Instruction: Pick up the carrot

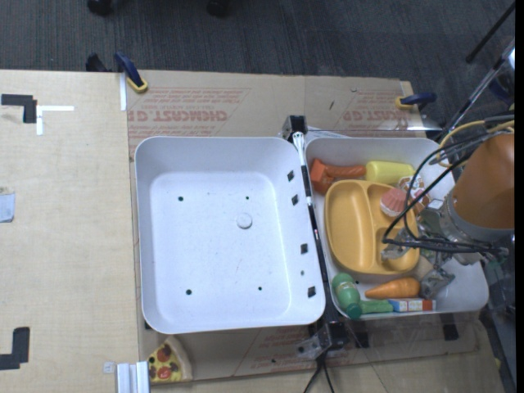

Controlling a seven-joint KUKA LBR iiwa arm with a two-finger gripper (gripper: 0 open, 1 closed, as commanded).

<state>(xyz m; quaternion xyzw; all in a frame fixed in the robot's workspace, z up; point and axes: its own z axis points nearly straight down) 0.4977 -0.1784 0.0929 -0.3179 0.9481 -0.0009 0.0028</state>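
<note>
Reaching in from the right, the grey arm with its orange band (490,182) hangs over the right-hand bin (458,301), and its claw (409,248) sits low at the right rim of a yellow dish (354,223); whether the claw is spread or pressed together cannot be told, since cables and the wrist blur that part. Nothing can be seen held in it. Just below the claw, toward the near wall of the bin, lies the carrot (393,287), orange, on its side with its thin end pointing left. Beside the carrot's thin end, lower left of the claw, is a green bottle (345,293), and a small tube (409,305) lies along the bin wall under the carrot. Above and left of the claw, past the dish, lie a second orange piece (336,172) and a yellow block (389,170). Well to the left of the claw stands the other white bin (164,301) on the table (65,260)
</note>
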